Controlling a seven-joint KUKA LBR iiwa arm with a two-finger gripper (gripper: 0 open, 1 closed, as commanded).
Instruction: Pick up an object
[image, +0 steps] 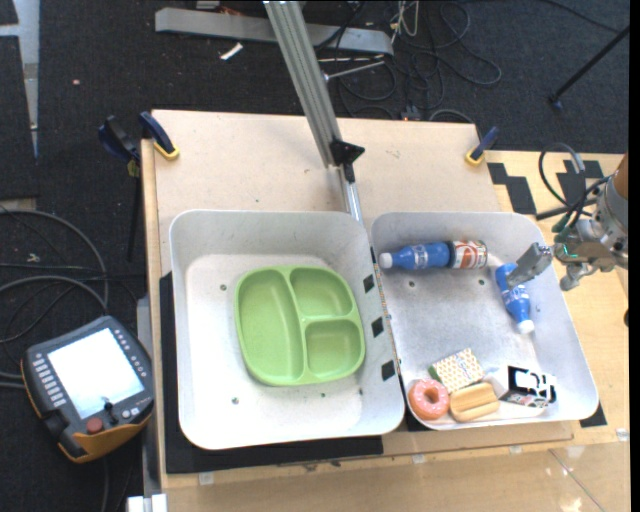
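Observation:
The right bin (470, 330) holds several objects. A blue bottle with a red and white label (436, 256) lies on its side near the far wall. A smaller blue bottle (518, 297) lies by the right wall. At the front sit a pink donut (430, 399), a tan bread piece (474, 402), a speckled cracker (457, 367) and a black and white item (531, 385). My gripper (553, 270) hovers over the bin's right rim, open, with nothing between its fingers. One grey finger (533, 261) hangs just above the small blue bottle's upper end.
The left bin (200, 300) contains a green divided plate (300, 323). A grey metal pole (312, 80) slants down to the seam between the bins. A teach pendant (88, 385) lies on the floor at the left. Clamps sit at the bench's far corners.

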